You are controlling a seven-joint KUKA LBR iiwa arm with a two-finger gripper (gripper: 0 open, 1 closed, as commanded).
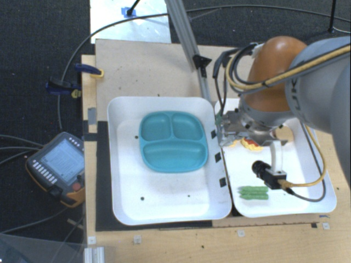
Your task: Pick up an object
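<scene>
Plywood bench [148, 70] on a dark floor, two white bins side by side, teach pendant [59, 166] at the lower left. The left bin [123, 163] just has a teal divided plate [174, 142] in it. Your arm [307, 81] is over the right bin [312, 196], with the gripper [237, 135] low at that bin's upper left, right at a small yellow-and-red thing [250, 143] (mostly hidden, no idea what it is). A green pod-like piece [253, 193] lies apart, nearer the frame's bottom. You can't tell from here if the gripper is spread or closed. I'd guess this is the grasp step. Next it needs a firm pinch on the yellow item, then a straight lift clear of the bin wall.
</scene>
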